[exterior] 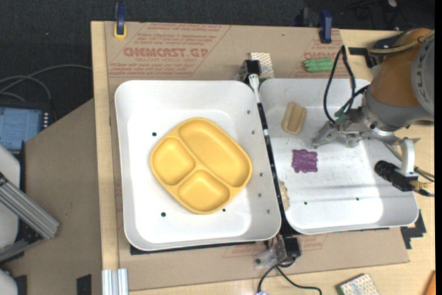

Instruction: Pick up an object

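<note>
The claw (330, 134) is hovering in the right bin (345, 214), spread and pinching nothing. The tan block (293, 119) near the bin's far-left corner is looking light and stiff; gripping across its narrow sides seems best.

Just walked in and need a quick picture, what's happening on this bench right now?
A robot arm reaches in over the right bin, its gripper low near a purple piece and a tan block. Nothing shows between its fingers, so nothing is picked up yet. The left bin holds a yellow divided plate.
</note>
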`<control>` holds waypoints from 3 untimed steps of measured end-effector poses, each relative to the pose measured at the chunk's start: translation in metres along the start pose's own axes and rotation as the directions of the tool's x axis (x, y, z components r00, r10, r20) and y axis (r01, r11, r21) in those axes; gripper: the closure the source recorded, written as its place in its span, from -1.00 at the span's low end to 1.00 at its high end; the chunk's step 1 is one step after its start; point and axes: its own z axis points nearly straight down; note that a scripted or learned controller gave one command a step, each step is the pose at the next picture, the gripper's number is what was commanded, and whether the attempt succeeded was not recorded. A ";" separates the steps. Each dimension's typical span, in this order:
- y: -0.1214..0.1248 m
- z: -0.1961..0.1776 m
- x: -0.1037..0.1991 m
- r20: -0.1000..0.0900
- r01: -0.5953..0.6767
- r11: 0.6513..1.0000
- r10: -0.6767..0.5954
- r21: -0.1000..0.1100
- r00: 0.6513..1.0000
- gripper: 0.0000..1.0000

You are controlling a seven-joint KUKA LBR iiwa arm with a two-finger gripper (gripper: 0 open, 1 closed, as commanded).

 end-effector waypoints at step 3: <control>-0.102 0.001 0.072 -0.001 -0.001 1.000 0.001 0.003 1.000 -1.00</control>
